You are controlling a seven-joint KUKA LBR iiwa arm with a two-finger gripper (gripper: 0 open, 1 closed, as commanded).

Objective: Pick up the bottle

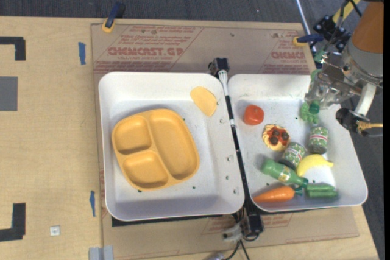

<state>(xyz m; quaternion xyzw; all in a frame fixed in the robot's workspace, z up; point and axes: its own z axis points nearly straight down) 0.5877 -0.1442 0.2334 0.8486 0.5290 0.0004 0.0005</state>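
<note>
bottle [284, 172] | green, yellow band | lying on its side | right bin, front, near carrot

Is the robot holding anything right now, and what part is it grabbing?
It cannot be told. The gripper is right above a small green thing in the right bin, touching or nearly so.
</note>
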